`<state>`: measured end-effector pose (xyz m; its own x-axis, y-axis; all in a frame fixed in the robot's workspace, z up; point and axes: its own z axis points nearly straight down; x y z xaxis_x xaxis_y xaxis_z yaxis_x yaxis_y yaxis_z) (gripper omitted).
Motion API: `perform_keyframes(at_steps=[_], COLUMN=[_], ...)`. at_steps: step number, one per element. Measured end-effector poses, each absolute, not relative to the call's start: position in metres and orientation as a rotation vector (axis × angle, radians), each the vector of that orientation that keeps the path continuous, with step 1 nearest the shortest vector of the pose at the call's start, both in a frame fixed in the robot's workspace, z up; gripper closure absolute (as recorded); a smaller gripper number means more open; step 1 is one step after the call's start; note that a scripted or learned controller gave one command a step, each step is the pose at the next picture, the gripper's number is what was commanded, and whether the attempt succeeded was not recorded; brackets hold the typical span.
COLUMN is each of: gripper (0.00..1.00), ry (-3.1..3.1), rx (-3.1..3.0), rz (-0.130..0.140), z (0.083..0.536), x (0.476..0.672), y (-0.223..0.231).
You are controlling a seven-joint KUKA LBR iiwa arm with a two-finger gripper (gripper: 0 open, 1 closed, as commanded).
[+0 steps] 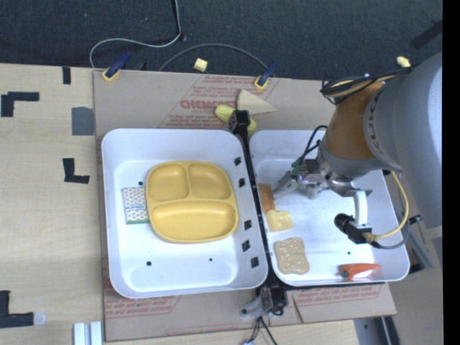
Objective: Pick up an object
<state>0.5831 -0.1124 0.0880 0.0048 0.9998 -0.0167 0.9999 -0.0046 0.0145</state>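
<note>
Seen from above at a slant: a bench (43,192) of pale wood carries two shallow white bins side by side on a sheet of brown cardboard (208,95).

The left bin (118,264) holds a yellow divided plate (192,200) with three compartments, lying flat near the middle. Touching the plate's left edge is a small patterned card (134,205), greenish and white.

The right bin (323,275) holds several small things. Close to the divider between the bins lie a brownish wedge-like piece (266,195), a pale yellow block (279,220) just below it, and a beige textured piece like a cracker or slice of bread (292,255) nearer the front. An orange carrot-shaped toy (359,270) lies in the front right corner, well apart from the others.

The grey arm (402,121) with its orange band reaches in from the right, and the tool (305,180) sits low over the back half of the right bin — just right of the brownish wedge. Whether it is wide, narrow or gripping anything cannot be told; nothing is clearly seen in it.

Behind the bins, on the cardboard, rest a yellow object (226,111) and a tan wedge (257,103).
</note>
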Motion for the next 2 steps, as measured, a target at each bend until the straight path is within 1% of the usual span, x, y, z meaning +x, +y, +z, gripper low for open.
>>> perform_keyframes(at_steps=[1, 2], gripper=[0.00, 0.00], ry=[2.223, 2.224], rx=[2.218, 2.219], rz=[0.002, -0.001], z=[0.096, 0.085], x=[0.619, 0.656], y=[-0.098, -0.098])
